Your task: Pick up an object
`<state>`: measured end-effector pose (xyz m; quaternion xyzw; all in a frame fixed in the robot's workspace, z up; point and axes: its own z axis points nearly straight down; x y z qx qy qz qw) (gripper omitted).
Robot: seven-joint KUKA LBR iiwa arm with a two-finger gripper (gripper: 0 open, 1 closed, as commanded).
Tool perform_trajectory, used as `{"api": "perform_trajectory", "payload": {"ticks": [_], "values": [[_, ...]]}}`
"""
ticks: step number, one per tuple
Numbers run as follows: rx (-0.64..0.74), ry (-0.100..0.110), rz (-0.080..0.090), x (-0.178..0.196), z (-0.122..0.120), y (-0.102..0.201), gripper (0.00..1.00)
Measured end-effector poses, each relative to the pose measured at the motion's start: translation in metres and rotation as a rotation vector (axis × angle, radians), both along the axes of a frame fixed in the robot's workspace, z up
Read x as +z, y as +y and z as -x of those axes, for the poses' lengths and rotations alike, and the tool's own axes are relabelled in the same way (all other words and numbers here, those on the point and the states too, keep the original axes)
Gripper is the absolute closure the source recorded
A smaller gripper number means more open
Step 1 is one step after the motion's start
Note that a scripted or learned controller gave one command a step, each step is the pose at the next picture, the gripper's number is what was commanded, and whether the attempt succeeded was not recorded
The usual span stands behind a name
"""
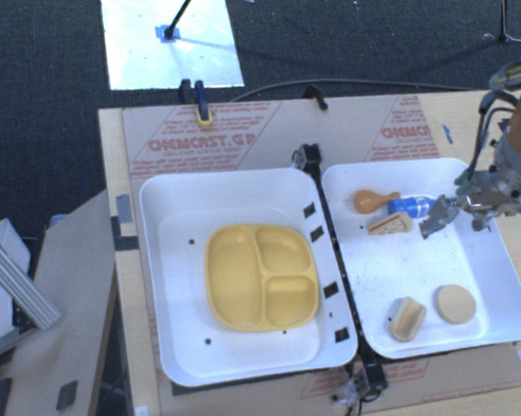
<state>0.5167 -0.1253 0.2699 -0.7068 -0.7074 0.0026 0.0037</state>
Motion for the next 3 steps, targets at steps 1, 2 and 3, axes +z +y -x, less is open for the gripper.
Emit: {"api": "perform_trajectory", "payload": {"ticks": [1,2,3], "values": [[0.003,-0.011,0.002,0.005,-0.002,0.000,0.00],[0.000,-0.008,0.001,-0.041,0.005,-0.005,0.00],[0.000,-0.005,0.001,-0.100,0.007,-0.013,0.00]]}}
